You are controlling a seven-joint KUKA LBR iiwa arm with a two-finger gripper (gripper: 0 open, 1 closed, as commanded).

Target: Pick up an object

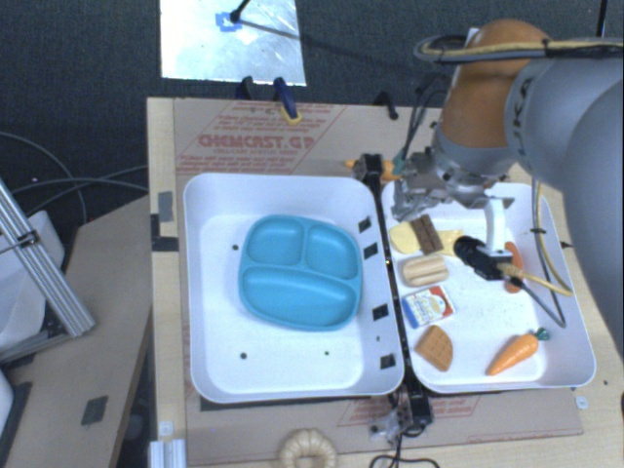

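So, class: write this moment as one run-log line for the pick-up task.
arm: over right bin, top-left | gripper: above brown bar, hold unconfirmed | carrot: lying in bin | blue tray: left bin

You see even, bright overhead light wash both white bins [292,188], glare flaring off the foil sheet [232,27], soft short shadows, and the near arm [575,125] blurred.

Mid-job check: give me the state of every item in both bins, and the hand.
blue divided plate: flat, left bin
carrot: lying, right bin
waffle: flat
milk carton: on its side
bread roll: lying
chocolate bar: beside the hand
hand: low over right bin
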